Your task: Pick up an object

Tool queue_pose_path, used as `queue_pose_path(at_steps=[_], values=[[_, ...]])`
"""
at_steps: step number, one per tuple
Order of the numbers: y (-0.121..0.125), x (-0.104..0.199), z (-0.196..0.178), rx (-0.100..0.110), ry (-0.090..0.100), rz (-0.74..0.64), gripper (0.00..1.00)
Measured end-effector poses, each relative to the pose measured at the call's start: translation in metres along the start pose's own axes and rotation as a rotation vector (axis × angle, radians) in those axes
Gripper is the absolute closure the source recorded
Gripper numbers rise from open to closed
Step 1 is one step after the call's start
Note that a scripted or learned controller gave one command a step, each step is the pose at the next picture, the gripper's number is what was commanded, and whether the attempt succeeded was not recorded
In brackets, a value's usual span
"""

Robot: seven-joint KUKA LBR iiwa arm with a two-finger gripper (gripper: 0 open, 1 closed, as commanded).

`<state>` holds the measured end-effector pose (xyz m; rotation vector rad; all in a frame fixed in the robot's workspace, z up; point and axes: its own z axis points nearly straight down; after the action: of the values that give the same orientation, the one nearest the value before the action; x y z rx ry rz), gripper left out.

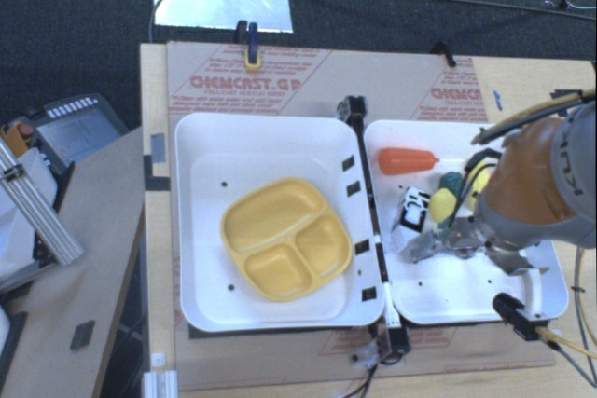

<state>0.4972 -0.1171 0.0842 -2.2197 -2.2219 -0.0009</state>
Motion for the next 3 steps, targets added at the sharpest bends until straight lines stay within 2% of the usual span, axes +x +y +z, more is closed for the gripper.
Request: queue_pose_path(at_steps=[1, 2, 3], values=[[0.001, 0.000, -0.011, -0.003, 0.000, 0.000, 1.00], [-0.003, 0.006, -0.059, -0.006, -0.002, -0.003, 1.00], [-0.002, 0.008, -0.123, -0.009, -0.003, -0.004, 1.00]])
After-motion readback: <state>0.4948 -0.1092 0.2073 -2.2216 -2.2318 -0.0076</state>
